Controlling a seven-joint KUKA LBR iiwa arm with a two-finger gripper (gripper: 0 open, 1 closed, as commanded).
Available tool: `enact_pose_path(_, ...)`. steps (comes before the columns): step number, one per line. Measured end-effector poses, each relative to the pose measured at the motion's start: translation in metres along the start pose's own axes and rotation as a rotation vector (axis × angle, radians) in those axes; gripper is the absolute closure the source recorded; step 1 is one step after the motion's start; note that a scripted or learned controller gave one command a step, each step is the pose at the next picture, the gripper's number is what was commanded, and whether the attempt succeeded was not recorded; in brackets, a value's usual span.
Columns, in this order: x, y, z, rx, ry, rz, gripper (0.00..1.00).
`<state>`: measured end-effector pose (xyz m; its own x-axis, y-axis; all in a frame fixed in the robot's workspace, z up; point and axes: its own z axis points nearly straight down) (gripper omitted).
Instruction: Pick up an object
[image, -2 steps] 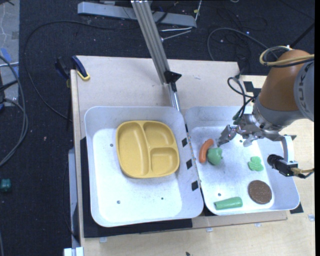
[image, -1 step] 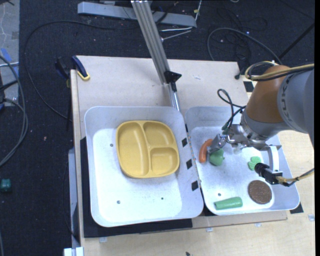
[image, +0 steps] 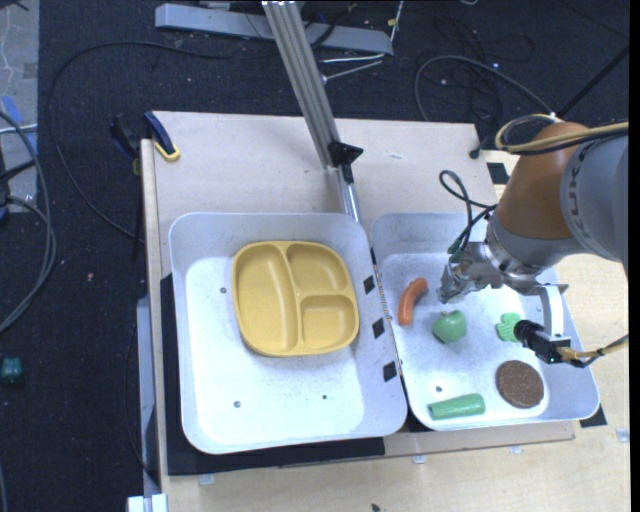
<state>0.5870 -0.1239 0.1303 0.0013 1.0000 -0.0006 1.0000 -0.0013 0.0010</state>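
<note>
In the right bin (image: 560, 405) lie an orange sausage-shaped piece (image: 410, 300), a green apple-like object (image: 451, 327), a small green piece (image: 510, 327), a brown round disc (image: 520, 384) and a green cylinder (image: 457, 406). My gripper (image: 453, 288) hangs low over the bin, just above the green apple and to the right of the orange piece. I see nothing between its tips.
The left bin (image: 200, 400) holds a yellow divided plate (image: 296, 298). A slanted metal pole (image: 310, 85) crosses the back of the bench. Cables trail off the arm at the right, over the right bin's edge.
</note>
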Motion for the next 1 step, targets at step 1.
enact_pose_path(1, 0.0025, -0.0048, -0.0443, -0.003, 0.0, -0.003, 1.0)
